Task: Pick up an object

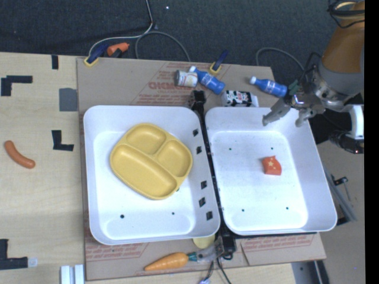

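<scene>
Carrot (167, 261) sits at front edge of desk (35, 206), just below left bin (100, 218). Yellow divided plate (151, 160) lies inside left bin. Small red object (272, 165) rests in right bin (308, 212), right of middle, nothing touching it. Gripper (286, 115) hangs over right bin's back rim, jaws spread open, holding nothing. Blue bottles (208, 80) lie behind bins, sausage (19, 155) far left on desk.

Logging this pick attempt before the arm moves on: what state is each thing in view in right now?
gripper: open, nothing between its fingers, above the right bin's far rim
red object: lying loose in the right bin
yellow divided plate: flat, right way up, in the left bin
carrot: lying outside the bins, at the near edge
blue bottle: on its side behind the right bin
</scene>
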